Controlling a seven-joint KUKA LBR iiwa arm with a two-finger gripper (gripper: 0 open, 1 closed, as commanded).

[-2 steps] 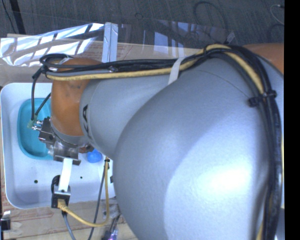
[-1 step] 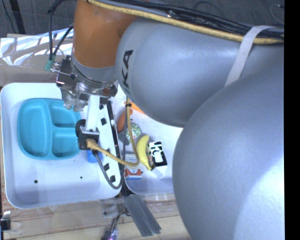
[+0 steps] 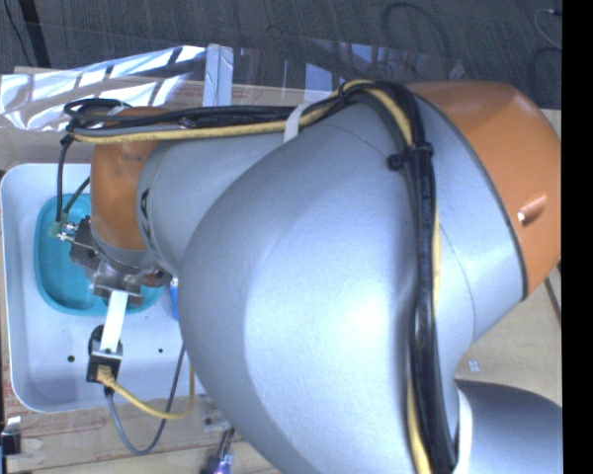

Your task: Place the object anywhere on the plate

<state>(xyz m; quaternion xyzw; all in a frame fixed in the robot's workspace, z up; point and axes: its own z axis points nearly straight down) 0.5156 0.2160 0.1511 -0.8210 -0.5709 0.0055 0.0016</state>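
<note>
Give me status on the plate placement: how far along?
Done: the reach, judging by the wrist standing over the blue plate in the left bin. In hand: unclear, because the arm covers the plate's right side and I can't tell whether it carries the object. Left: confirming the object rests on the plate, then retracting.

The bench (image 3: pixel 519 349) had a pale wooden top, visible at its right edge and as narrow strips along the left, far and near edges. A shallow white bin (image 3: pixel 25 265) rested directly on the top at the left end, with its rounded near-left corner close to the bench's near-left corner. A crinkled reflective sheet (image 3: pixel 99 79) lay along the far edge, behind the bin. A small pale label (image 3: pixel 472 366) sat near the right edge.
</note>
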